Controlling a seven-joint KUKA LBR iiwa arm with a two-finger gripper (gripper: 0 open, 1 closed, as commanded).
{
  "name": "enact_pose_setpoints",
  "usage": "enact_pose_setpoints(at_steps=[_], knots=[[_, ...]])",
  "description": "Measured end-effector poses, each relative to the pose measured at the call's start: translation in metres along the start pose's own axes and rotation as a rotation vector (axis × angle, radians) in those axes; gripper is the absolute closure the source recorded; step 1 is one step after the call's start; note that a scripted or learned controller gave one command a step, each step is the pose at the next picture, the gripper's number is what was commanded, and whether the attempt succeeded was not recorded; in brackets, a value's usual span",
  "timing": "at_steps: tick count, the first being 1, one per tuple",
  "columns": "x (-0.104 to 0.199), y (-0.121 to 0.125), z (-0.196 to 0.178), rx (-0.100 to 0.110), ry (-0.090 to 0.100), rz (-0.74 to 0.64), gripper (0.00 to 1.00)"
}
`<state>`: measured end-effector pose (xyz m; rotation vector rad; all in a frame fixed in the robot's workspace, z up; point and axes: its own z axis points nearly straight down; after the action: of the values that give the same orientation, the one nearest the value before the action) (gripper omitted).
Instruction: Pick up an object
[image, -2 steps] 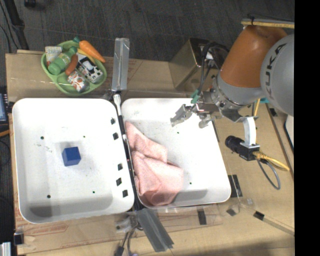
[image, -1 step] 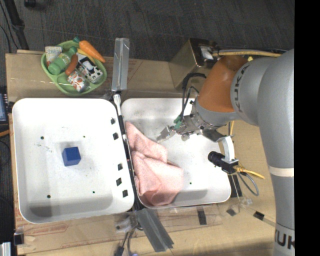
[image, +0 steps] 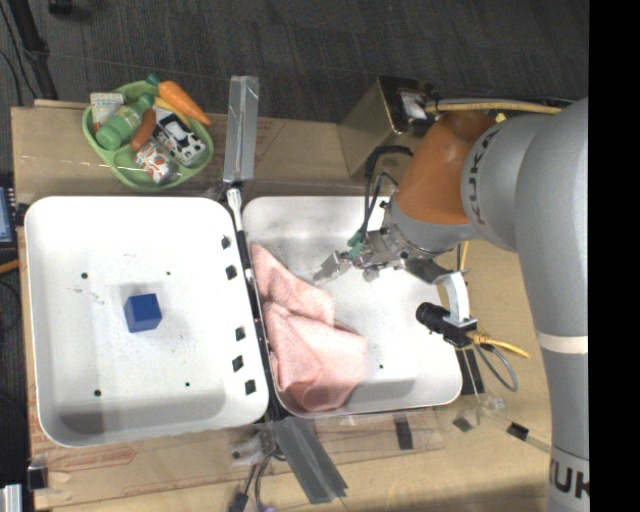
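Bins (image: 60, 225) sit side by side on the bench (image: 500, 300), both white, smooth and shallow with round corners. In the left bin we see a small blue cube (image: 143, 312) with flat sides and sharp edges, lying alone near the middle. In the right bin we see a soft pink cloth (image: 305, 340), rumpled and folded, lying against the left wall. The big grey arm (image: 530, 190) with its shiny orange band reaches in from the right. Its gripper (image: 345, 260) hangs over the right bin, just right of the far end of the cloth. We see thin metal fingers (image: 328, 268) spread apart with nothing between them. A green bowl (image: 105, 155) of toy food, with an orange carrot, sits at the far left.
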<state>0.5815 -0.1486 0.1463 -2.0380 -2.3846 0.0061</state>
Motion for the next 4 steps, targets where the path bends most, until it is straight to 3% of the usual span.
enact_pose_setpoints(at_steps=[1,2,3,4], knots=[[0.0,-0.031,0.055,-0.003,0.0,-0.159,0.0],[0.0,-0.031,0.045,-0.002,0.0,-0.162,1.0],[0.024,-0.008,-0.031,-0.004,-0.002,-0.127,1.0],[0.024,-0.008,-0.031,-0.004,-0.002,-0.126,0.0]])
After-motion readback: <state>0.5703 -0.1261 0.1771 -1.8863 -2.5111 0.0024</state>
